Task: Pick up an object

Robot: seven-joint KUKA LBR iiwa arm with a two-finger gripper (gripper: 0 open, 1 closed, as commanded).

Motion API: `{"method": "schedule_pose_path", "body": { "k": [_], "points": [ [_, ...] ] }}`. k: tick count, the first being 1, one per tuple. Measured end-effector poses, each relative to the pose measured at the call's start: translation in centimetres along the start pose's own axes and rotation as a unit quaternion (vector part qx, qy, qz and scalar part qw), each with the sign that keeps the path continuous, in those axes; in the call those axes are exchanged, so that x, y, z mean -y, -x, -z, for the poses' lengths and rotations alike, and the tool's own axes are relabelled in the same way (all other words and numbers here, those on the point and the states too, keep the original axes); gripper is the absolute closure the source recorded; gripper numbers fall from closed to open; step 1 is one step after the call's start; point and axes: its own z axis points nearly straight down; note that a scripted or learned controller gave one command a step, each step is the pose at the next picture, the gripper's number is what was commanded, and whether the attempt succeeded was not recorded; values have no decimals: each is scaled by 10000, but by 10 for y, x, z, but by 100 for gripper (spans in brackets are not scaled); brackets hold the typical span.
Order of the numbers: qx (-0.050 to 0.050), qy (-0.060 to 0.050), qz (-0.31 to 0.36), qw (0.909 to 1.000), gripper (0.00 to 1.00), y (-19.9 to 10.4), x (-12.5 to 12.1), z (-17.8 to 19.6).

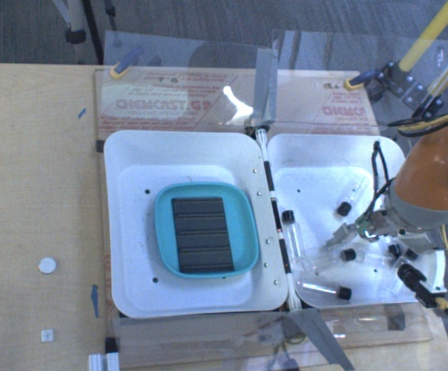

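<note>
1. Camera view: two shallow white bins sit side by side on a pale wooden bench (pixel 30 168); the left bin (pixel 127 284) and the right bin (pixel 316 161) touch along a middle seam.
2. In the left bin lies a teal tray (pixel 164 234), squarish with rounded corners and a smooth raised rim. It holds a dark ribbed insert (pixel 202 235) with its long axis running from the near edge toward the far edge.
3. The right bin holds several small clear tubes with black caps. One tube (pixel 289 234) lies just beside the seam, its long axis running near to far, cap at the far end. Another tube (pixel 322 289) lies near the front rim, its long axis running left to right, cap pointing right.
4. More black caps (pixel 343 207) lie scattered across the middle of the right bin, near the gripper; the clear bodies are hard to make out against the white.
5. The arm (pixel 432 176), grey with an orange band, reaches in from the right. Its gripper (pixel 363 230) hangs low over the right bin among the tubes.
6. Whether the gripper is open, closed or holding a tube cannot be told.
7. A small white disc (pixel 47 266) lies on the bench, well apart from the bins.
</note>
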Motion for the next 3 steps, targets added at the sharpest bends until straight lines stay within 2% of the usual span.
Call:
{"method": "schedule_pose_path", "body": {
  "k": [1,2,3],
  "points": [
    [20,30,-32,10000,100,3,-1,11],
    [4,-38,-694,9976,100,-54,-60,96],
    [-4,-48,-17,10000,100,-10,-30,14]
  ]
}}
